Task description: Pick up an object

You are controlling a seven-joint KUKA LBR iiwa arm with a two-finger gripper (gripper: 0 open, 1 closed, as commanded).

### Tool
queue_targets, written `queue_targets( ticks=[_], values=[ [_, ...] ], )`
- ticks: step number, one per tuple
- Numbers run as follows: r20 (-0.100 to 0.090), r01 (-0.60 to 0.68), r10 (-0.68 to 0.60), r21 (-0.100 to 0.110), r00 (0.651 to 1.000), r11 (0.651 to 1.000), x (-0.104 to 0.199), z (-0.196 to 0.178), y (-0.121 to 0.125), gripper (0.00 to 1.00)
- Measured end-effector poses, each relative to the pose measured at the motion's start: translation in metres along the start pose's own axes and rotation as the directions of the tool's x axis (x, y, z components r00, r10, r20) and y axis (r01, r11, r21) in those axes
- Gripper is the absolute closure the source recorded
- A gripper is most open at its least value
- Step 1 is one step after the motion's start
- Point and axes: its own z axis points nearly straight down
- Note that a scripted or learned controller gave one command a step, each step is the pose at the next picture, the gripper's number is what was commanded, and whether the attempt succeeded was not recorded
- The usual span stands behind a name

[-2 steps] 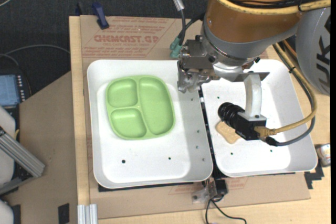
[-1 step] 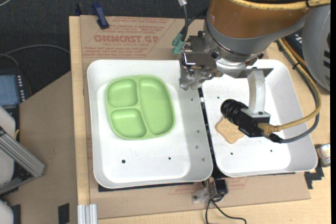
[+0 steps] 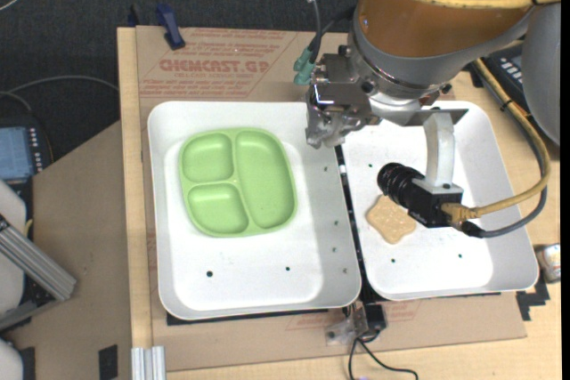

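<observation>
One green divided plate, one tan cracker, two white bins; pincer opening indiscernible.

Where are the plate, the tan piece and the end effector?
plate (image 3: pixel 236 182): camera view, where its dividers meet.
tan piece (image 3: pixel 389 221): camera view, its middle.
end effector (image 3: pixel 322 131): camera view, its lower tip.
</observation>
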Motion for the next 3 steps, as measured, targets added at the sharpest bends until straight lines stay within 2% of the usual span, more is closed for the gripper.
queue_targets(
  ticks=[1, 3],
  values=[
    [0.002, -0.005, 0.005, 0.013, 1.0, 1.0, -0.013, 0.034, -0.002, 1.0],
    [0.0, -0.002, 0.002, 0.004, 1.0, 1.0, -0.011, 0.012, 0.0, 1.0]
  ],
)
